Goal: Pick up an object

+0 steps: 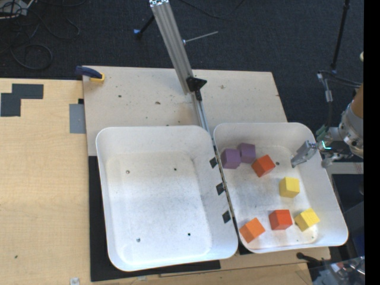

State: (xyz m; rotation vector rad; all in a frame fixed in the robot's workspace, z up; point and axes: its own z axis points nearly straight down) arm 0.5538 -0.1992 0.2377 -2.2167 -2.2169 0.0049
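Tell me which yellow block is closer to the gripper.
The upper yellow block, just below the gripper; the other yellow block sits by the bin's near corner.

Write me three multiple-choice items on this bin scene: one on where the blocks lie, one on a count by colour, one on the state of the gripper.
1. Where do the blocks lie?
A. All in the right bin
B. All in the left bin
C. Split between both bins

2. How many purple blocks are there?
A. None
B. Two
C. Four

3. What is between the gripper's fingers?
A. A yellow block
B. An orange block
C. No block

Key:
1 A: every block, such as the red block, sits inside the right bin, and none in the left bin.
2 B: two purple blocks touch near the right bin's upper left.
3 C: the gripper hangs over the bin's right side, apart from the nearest yellow block, with no block in its fingers.
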